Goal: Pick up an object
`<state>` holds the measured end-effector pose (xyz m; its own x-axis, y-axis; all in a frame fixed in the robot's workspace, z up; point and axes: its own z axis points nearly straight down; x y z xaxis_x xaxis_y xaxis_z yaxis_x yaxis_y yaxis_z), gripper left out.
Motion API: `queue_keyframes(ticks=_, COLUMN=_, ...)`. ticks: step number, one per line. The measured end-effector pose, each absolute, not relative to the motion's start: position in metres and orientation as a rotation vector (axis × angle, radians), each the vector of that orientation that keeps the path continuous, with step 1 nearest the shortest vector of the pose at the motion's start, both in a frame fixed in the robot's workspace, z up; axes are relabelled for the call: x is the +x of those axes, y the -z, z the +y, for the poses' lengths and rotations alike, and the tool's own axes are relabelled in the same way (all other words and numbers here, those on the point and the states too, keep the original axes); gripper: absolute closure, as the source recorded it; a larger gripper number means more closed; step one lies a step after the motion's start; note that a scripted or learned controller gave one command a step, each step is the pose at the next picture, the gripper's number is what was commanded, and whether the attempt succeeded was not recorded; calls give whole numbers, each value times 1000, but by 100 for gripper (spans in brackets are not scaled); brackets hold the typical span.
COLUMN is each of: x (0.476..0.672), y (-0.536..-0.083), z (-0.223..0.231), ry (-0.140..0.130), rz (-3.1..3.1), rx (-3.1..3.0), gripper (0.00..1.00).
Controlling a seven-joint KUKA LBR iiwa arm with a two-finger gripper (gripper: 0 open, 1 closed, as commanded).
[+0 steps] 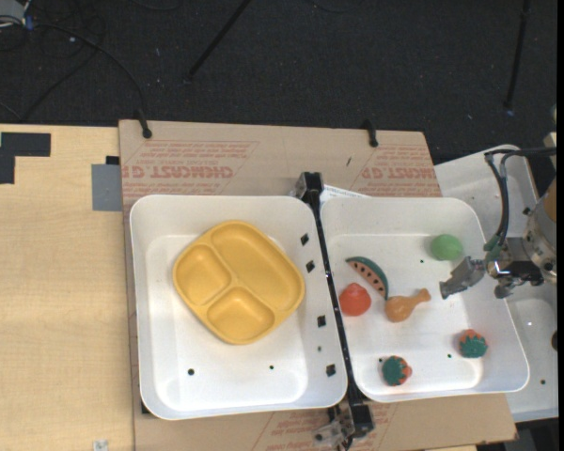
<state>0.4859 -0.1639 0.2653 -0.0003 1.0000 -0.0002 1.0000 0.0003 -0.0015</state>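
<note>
Reviewing progress, we found nothing lifted: the claw (454, 285) hovered over the right bin (496, 383) beside the toy drumstick (407, 304), its state indiscernible.

The arm comes in low from the right, its wrist lying nearly level. The gripper (462, 278) points leftward, grey fingers (454, 284) angled slightly down, nothing between them.

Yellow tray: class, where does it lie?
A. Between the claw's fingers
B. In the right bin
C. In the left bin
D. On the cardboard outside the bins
C: the yellow tray lies flat in the left bin, apart from the toy foods in the right bin.
</note>
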Motion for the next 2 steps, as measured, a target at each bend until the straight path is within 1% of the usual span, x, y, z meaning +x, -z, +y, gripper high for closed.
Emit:
queue_keyframes(ticks=1, x=494, y=-208, z=-167, ry=-6, rz=-2216, rx=-2216, gripper=0)
queue_keyframes(ticks=2, x=486, y=-146, z=-163, ry=-6, rz=-2215, rx=-2215, gripper=0)
